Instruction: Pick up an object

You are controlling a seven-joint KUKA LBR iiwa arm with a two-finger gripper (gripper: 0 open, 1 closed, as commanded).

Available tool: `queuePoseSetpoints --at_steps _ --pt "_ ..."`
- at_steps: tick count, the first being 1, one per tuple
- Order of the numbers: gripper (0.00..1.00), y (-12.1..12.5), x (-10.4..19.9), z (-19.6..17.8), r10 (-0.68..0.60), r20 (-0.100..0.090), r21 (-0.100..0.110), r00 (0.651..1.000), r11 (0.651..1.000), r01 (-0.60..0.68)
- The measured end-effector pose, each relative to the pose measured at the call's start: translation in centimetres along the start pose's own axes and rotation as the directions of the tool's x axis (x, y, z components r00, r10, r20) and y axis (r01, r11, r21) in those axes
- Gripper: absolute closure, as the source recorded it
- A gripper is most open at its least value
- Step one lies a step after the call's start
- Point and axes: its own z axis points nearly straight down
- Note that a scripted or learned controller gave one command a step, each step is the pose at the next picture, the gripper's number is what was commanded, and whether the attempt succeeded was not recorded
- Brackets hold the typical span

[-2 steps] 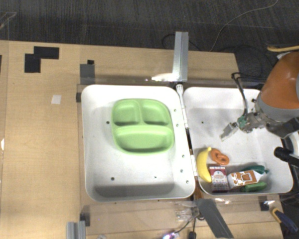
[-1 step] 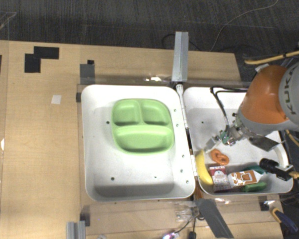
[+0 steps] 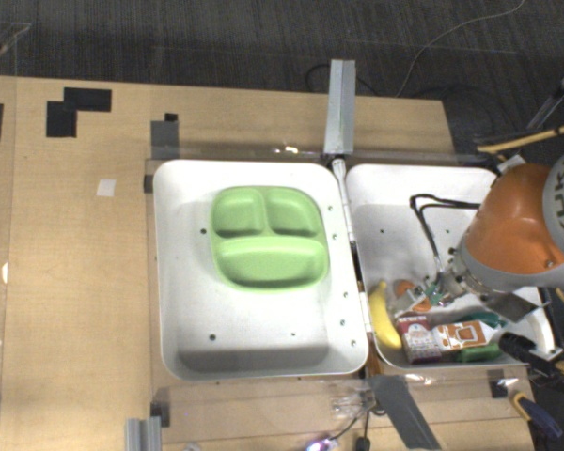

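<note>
In the right bin (image 3: 395, 205) a yellow banana (image 3: 383, 316) lies along the left wall near the front. Beside it a flat printed carton (image 3: 448, 339) rests against the front wall. A small orange and red item (image 3: 412, 294) sits just behind the carton. My gripper (image 3: 436, 287) is low over these things, right next to the small orange item, with the arm's orange band (image 3: 515, 228) above it. The wrist hides the fingers.
The left bin (image 3: 183, 327) holds a green three-compartment tray (image 3: 267, 236) in its middle. A black cable (image 3: 430, 210) loops across the right bin's back half. A metal post (image 3: 341, 106) stands behind the wall between the bins.
</note>
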Motion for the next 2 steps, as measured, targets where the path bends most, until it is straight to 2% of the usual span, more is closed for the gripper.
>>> queuePoseSetpoints --at_steps 1,2 --pt "1.0 0.3 0.1 -1.0 -0.003 -0.002 -0.003 1.0 1.0 0.003" --pt "1.0 3.0 -4.3 0.3 -0.076 -0.005 0.007 0.997 0.997 0.076"
